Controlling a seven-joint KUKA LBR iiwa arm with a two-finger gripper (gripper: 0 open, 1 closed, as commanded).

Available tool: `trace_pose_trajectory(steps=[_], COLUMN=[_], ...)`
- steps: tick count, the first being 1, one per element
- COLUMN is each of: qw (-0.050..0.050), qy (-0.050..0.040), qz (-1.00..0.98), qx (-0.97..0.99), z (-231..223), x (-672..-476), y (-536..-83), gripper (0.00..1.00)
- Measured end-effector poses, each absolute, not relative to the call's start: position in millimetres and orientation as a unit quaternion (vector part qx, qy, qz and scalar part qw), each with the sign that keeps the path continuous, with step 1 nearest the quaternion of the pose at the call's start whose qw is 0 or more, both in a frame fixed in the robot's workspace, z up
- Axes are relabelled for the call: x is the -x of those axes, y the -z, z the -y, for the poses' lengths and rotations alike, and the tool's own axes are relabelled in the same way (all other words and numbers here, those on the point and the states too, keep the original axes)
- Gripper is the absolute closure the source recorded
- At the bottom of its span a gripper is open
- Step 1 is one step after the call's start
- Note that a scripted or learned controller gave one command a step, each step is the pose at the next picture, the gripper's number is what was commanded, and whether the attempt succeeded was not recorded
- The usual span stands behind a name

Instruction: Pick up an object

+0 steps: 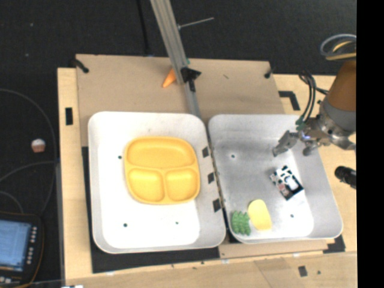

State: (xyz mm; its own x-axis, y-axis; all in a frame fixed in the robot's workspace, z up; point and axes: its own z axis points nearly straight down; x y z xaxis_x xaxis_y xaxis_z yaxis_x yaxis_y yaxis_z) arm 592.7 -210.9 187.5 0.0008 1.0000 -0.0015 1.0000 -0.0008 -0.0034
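In the right bin [252, 137] lie three objects: a small black and white item [285, 181] near the middle right, a yellow rounded piece [260, 214] at the front, and a green knobbly piece [240, 222] beside it on the left. My gripper [297, 144] hovers over the bin's upper right part, above and slightly right of the black and white item. Its two fingers are spread apart with nothing between them.
The left bin [108, 221] holds a yellow divided tray [161, 169]. A metal pole [174, 47] slants up from between the bins. A small orange object [169, 78] lies on the board behind the bins. The arm's cables [309, 98] hang at the right.
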Motion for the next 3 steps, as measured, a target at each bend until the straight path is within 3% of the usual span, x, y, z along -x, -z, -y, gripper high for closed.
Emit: trace_pose_trajectory(steps=[1,2,3], qw=[0.000,-0.003,-0.004], qy=[-0.0019,0.0005,0.0017], qz=[0.707,0.706,0.706], qx=[0.708,0.708,0.709], z=[217.6,218.7,226.3], x=[-589.8,-591.7,-591.0], y=[-143.7,-158.0,-221.4], gripper=[0.00,1.00,1.00])
